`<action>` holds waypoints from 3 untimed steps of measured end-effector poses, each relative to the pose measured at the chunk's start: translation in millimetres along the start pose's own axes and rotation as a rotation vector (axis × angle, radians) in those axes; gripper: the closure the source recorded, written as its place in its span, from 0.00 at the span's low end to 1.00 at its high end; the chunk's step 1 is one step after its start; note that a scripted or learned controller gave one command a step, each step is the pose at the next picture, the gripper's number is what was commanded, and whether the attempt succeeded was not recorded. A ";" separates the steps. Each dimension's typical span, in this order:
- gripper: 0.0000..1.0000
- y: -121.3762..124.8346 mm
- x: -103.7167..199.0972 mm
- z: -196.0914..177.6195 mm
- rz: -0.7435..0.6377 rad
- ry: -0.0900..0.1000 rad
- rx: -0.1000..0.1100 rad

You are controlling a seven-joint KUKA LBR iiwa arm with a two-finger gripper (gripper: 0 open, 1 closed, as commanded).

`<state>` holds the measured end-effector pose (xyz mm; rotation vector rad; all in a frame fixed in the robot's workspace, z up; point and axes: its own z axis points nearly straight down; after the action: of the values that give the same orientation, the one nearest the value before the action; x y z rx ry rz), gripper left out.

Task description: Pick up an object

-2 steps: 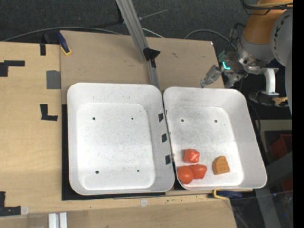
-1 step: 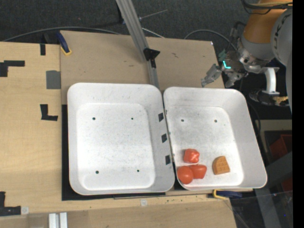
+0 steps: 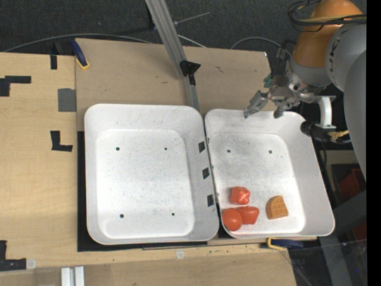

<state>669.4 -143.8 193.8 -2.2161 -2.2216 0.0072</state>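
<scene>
**A:** Where are the things it could pick up?

**B:** All in the right bin point(image 3: 309, 159), crowded into its lower part, toward the bottom of the frame. A red piece point(image 3: 239, 195) sits uppermost, two more red pieces point(image 3: 240, 217) lie just below it, touching each other, and an orange-brown waffle-like block point(image 3: 277, 207) lies just to their right, a little apart.

**A:** Why bunched there?

**B:** My guess is they were dropped or slid to that end; the rest of the bin floor is bare. The block, standing clear of the others, looks the easiest to take cleanly. The red ones press together, so fingers could nudge a neighbour.

**A:** And the pincer?

**B:** The pincer point(image 3: 262, 112) is at the upper edge of the right bin, upper right of the frame, well apart from the objects. Its two fingers are spread, with nothing between them, which suits an approach not yet begun.

**A:** The other bin?

**B:** The left bin point(image 3: 95, 159) lies beside the right one, their rims meeting mid-frame, both on the tan surface point(image 3: 131, 70). A grey metal bar point(image 3: 172, 34) slants down from the top to the junction, likely a fixture.
</scene>
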 end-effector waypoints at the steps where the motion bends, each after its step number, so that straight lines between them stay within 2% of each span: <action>1: 0.00 3.3 -8.5 55.5 0.001 0.000 0.001; 2: 0.00 1.4 -9.0 107.0 0.002 0.000 0.008; 3: 1.00 1.4 -8.6 96.3 0.001 -0.001 0.007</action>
<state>670.2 -152.4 97.6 -2.2145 -2.2173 0.0163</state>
